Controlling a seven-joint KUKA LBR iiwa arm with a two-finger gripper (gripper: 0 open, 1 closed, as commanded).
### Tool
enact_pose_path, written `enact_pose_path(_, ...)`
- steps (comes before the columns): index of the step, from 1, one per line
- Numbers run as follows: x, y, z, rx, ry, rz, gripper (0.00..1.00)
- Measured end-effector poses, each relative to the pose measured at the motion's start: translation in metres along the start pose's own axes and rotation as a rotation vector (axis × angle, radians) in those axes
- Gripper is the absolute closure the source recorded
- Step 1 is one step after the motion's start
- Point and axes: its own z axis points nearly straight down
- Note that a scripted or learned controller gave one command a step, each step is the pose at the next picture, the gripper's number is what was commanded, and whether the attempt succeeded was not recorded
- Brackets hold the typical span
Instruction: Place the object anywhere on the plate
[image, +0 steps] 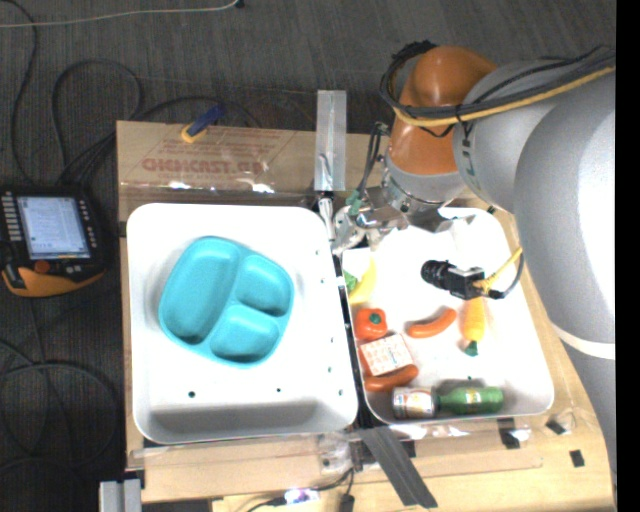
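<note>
I see the blue plate (228, 300) alone in the left bin (150, 400); toy food, incl. a sausage (432, 323), sits in the right bin (530, 390); gripper (352, 222) over that bin's top-left corner, grip state: can't tell

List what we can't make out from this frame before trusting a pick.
- tool: in the camera view the wrist covers it from above, so finger state is unreadable.
- yellow item at the right bin's left wall: upper end tucked under the tool, identity unclear.
- small box: label print too small to read.
- orange piece beneath that box: mostly covered by it.
- green bottle: label illegible.
- blue plate: fully visible, three compartments.
</note>
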Motion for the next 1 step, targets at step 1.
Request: enact_pose_path(1,0.0705,-0.0452,-0.0115,-0.005,0.017,-0.038,1.00)
